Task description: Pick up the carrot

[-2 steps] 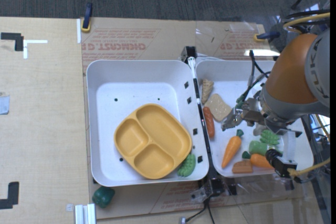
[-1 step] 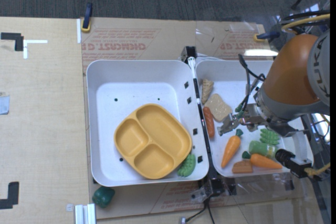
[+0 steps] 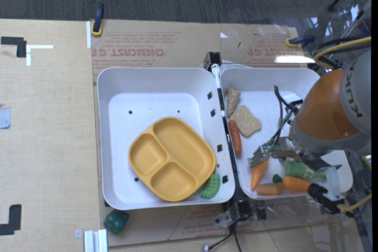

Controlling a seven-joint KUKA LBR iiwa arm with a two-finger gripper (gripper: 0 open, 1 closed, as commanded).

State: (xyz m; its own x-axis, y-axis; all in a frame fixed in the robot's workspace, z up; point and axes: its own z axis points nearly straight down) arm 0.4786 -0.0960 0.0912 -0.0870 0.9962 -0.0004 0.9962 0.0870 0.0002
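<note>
The carrot (image 3: 258,173) lies in the right bin (image 3: 307,77) near its front edge, tip toward the front-left corner, top end right at the gripper (image 3: 264,153), which hangs low over it. Whether the gripper grips it or stands open cannot be told. Another orange piece (image 3: 283,186) lies along the front edge beside a green vegetable (image 3: 298,170), crowding the approach. A sausage (image 3: 235,137) and bread slice (image 3: 247,120) sit nearer the left wall. The left bin (image 3: 118,127) carries a yellow divided plate (image 3: 171,157).

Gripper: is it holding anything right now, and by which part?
Cannot be told. The gripper sits at the carrot's top end in the right bin, but the grip itself is unclear.
</note>
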